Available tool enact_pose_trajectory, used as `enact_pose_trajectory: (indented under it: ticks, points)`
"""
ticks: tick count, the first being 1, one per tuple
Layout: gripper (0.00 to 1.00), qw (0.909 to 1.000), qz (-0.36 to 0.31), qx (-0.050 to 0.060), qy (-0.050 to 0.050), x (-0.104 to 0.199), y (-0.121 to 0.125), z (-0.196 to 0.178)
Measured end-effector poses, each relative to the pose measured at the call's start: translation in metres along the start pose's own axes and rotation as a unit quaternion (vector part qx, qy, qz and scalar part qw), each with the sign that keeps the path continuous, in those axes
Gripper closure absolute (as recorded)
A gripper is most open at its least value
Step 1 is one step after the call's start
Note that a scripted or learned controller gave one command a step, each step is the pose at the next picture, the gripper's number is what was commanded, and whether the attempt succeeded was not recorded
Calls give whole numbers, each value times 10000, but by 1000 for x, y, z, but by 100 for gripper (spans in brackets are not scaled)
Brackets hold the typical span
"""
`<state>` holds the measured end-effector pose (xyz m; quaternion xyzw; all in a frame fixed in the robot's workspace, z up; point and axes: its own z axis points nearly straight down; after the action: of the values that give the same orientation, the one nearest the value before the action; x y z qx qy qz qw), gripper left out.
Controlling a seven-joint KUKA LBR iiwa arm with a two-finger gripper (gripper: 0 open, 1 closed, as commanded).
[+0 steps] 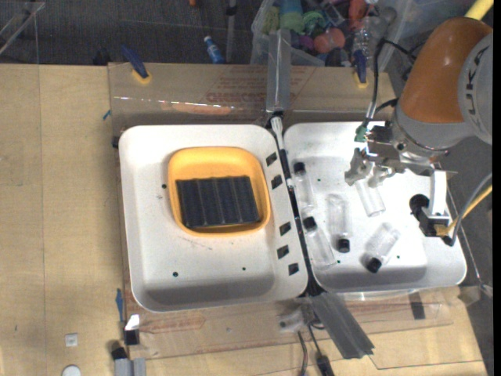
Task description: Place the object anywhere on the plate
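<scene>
1. I see the arm [450, 77] reaching in from the right over the R bin [438, 269], jaws [366, 167] low near its back.
2. Jaws' state: can't tell, too blurred and cluttered there.
3. A clear vial [371, 199] lies just under/in front of the jaws; can't tell if they touch.
4. Two more vials w/ black caps in the R bin: one [337, 224] mid-bin, one [380, 247] toward the front.
5. Plate [219, 160], yellow, sits in the L bin [149, 280]; a dark ribbed block [218, 201] lies on it.
6. Both bins side by side on the counter [55, 210].
</scene>
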<state>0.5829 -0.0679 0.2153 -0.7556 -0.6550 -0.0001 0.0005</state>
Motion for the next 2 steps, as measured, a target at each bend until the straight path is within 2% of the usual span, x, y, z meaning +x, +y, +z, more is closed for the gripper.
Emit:
enact_pose_trajectory:
  ticks: [1, 2]
  points:
    - [100, 9990, -444, -2, -5, 18, 43, 16]
    - [0, 9990, -445, -4, -6, 18, 43, 16]
